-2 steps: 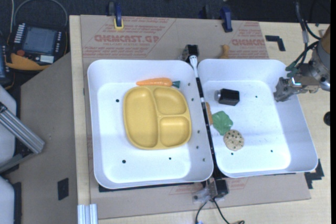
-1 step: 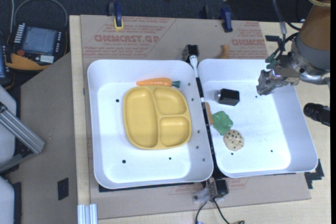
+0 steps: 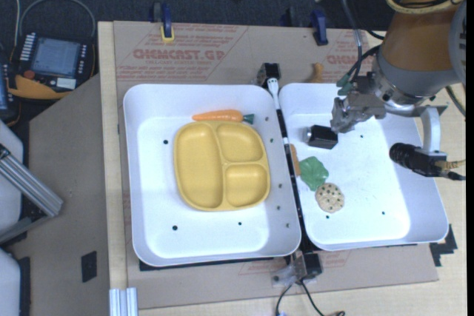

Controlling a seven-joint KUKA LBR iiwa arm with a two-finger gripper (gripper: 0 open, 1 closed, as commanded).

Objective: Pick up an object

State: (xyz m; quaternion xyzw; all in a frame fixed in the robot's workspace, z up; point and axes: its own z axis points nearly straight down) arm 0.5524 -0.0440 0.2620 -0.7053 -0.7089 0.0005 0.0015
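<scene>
Lying in the right-hand white bin (image 3: 415, 226), a little above the centre of the frame and right of the middle, is a small black block-shaped object (image 3: 321, 136), which looks to be the target. Its long axis runs roughly left to right across the picture, tilted slightly so that the left end sits a touch higher than the right; I cannot tell a front from a back on it.

Just up and right of the block hangs the grey two-finger gripper (image 3: 345, 117), its lower end close to the block's right end. Whether it is touching the block is not clear, and nothing can be seen between its fingers; whether they stand apart or together cannot be told from this angle.

By my reading, the step in hand is the approach to a grasp, with no pick yet made. The next move would call for centring the tool over the block and closing across its short side, not along its length.

Below the block, lower in the same bin, lie a crumpled green leaf-like piece (image 3: 313, 172) and a round speckled tan cookie (image 3: 329, 197). Further left, the other white bin (image 3: 148, 233) holds a yellow divided plastic plate (image 3: 221, 164), with an orange carrot (image 3: 218, 115) just above it.
</scene>
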